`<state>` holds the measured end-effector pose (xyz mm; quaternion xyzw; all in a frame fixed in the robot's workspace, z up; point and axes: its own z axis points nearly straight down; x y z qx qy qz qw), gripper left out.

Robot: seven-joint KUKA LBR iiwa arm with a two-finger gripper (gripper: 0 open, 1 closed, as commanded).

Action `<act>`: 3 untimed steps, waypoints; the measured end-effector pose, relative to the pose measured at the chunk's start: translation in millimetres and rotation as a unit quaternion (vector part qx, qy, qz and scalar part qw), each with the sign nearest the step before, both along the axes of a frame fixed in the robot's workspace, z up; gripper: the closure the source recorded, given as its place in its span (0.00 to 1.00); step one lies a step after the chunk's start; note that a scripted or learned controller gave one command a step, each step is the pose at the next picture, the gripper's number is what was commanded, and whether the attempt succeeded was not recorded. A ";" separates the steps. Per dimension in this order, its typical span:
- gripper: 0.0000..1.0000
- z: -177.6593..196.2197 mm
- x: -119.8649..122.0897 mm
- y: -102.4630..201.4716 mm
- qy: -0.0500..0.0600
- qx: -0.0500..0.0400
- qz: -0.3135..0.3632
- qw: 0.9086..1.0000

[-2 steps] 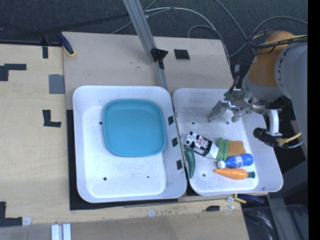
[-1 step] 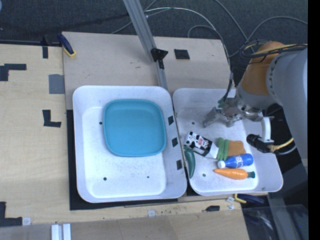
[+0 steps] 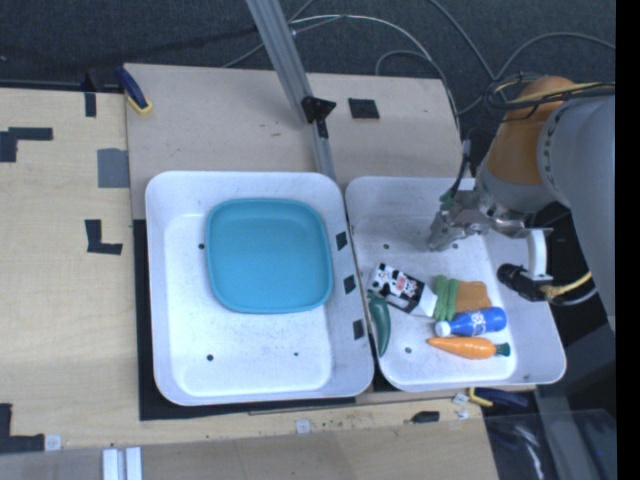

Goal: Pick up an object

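The gripper (image 3: 445, 234) points down into the right bin (image 3: 400, 203), in the right half of the frame, a little above the middle. Its fingers are too small and dark against the bin floor to read, so I cannot tell whether they are spread or closed, and nothing can be seen between them. The tips sit over a bare stretch of white floor in the upper part of that bin, apart from every object there.

Below the gripper, toward the lower part of the same bin, lies a small cluster. A black and white patterned item (image 3: 398, 286) rests near the bin's left side. Just to its right are a green piece (image 3: 445, 295) and a brownish orange piece (image 3: 473, 294), close together. Under them a blue bottle (image 3: 476, 322) lies on its side, white cap to the left, and below that a carrot (image 3: 464, 347) lies flat with its green end to the right. A dark green curved item (image 3: 380, 323) lies along the bin's left wall.

Behind the gripper the grey arm (image 3: 585, 178) with its orange band (image 3: 520, 138) fills the right edge of the frame.

The left bin (image 3: 180, 358) takes up the centre of the frame and holds a turquoise square plate (image 3: 268, 254) in its upper part. Both bins stand on a pale wooden bench (image 3: 60, 268) marked with dark tape. A grey metal pole (image 3: 285, 48) slants down from the top, and thin cables (image 3: 400, 23) loop over the dark floor at the upper right.
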<state>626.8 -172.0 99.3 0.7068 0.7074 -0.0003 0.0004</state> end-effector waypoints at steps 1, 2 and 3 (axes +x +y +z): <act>1.00 41.2 0.8 -0.2 -0.001 0.000 0.000 1.000; 1.00 83.9 1.8 4.7 -0.001 0.000 0.000 1.000; 1.00 135.4 2.3 4.9 -0.002 0.000 0.000 1.000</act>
